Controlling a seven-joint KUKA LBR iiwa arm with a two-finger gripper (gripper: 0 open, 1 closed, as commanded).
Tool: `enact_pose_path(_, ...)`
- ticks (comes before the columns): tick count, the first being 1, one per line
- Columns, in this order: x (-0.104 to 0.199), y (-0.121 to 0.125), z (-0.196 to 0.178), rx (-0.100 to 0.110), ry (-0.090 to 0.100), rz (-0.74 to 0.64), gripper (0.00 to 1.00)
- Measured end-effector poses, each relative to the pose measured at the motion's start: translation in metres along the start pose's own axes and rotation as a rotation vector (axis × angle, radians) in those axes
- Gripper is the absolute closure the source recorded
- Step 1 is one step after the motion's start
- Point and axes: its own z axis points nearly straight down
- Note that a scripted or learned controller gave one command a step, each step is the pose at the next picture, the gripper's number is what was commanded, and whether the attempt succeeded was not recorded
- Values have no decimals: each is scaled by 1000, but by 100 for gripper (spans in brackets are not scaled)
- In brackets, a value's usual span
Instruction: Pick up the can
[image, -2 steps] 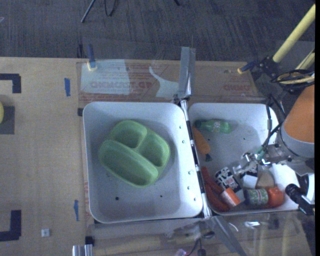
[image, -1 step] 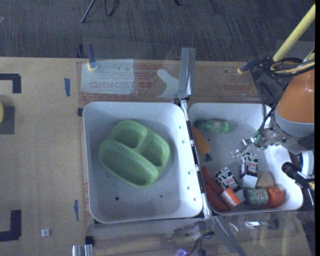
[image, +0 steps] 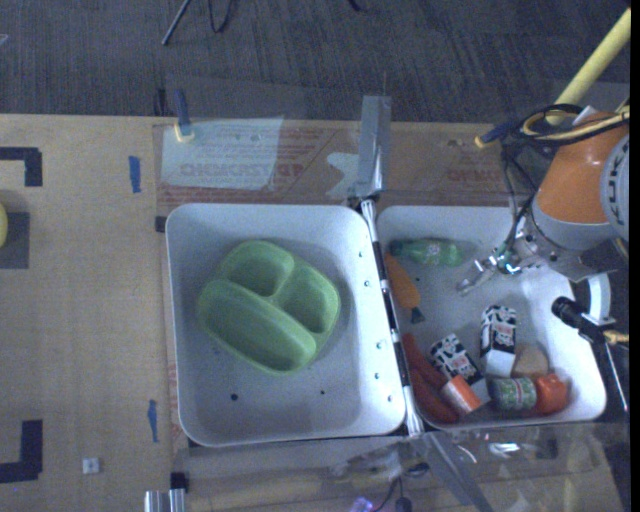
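The can (image: 513, 393) lies on its side near the front edge of the right bin (image: 590, 405). It has a green and red label. It is wedged between an orange-and-white cup (image: 462, 393) on its left and a red-orange item (image: 553, 392) on its right. My gripper (image: 488, 268) hangs over the back half of the right bin, just right of a green bottle (image: 428, 251). It is well behind the can and apart from it. The arm's orange band (image: 575, 185) shows at the upper right.
The right bin also holds an orange carrot (image: 403, 283), two cow-patterned items (image: 498, 328) (image: 453, 355), a brown piece (image: 531, 359) and a long red pepper (image: 424, 378). A green divided plate (image: 268, 305) lies in the left bin (image: 200, 400).
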Motion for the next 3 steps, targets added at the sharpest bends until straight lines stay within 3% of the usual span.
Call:
enact_pose_path(1, -40, 35, 0, 17, 20, -115, 0)
enact_pose_path(2, -40, 35, 0, 17, 20, -115, 0)
enact_pose_path(3, -40, -1, -51, 3, 2, -35, 0)
